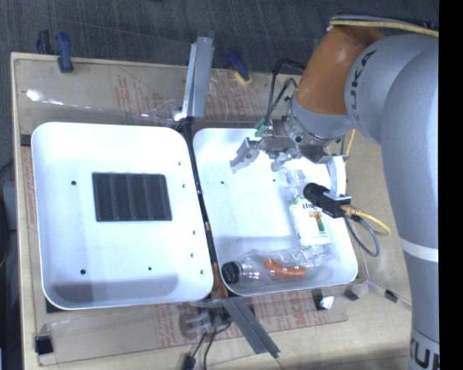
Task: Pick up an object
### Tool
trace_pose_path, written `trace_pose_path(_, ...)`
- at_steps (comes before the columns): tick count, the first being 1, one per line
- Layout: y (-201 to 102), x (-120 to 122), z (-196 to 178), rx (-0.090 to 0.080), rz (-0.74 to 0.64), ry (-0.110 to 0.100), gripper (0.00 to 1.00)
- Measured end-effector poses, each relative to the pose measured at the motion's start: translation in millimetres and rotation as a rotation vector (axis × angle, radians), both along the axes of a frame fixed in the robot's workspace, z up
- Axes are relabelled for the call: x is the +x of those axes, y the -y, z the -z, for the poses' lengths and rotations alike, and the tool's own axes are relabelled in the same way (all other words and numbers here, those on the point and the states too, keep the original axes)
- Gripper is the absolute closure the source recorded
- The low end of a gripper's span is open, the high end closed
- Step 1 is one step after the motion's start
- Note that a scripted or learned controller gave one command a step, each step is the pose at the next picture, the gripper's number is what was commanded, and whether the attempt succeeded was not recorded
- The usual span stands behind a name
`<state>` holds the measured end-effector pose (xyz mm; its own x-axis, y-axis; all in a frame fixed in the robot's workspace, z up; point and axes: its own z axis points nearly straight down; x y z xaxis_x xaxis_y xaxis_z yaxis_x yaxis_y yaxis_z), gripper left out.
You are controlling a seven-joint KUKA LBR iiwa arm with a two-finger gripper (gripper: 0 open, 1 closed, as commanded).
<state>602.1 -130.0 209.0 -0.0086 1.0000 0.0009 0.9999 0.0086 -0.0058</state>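
Reaching from the right, the arm [370, 91] hangs over the right bin [239, 230].

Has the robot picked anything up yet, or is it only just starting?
Not yet, it seems. The gripper hangs over the top of the right bin with nothing between its fingers. The clear bottles are down in that bin: one with a black cap along the bottom, one with a white label by the right side. It has reached the bin; grabbing and lifting are left.
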Motion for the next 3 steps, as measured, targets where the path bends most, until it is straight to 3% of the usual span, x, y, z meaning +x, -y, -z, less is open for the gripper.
trace_pose_path(1,67,2,38,-0.001,0.064,-0.002,0.00)
trace_pose_path(3,78,-15,31,0.003,-0.054,-0.003,0.00)
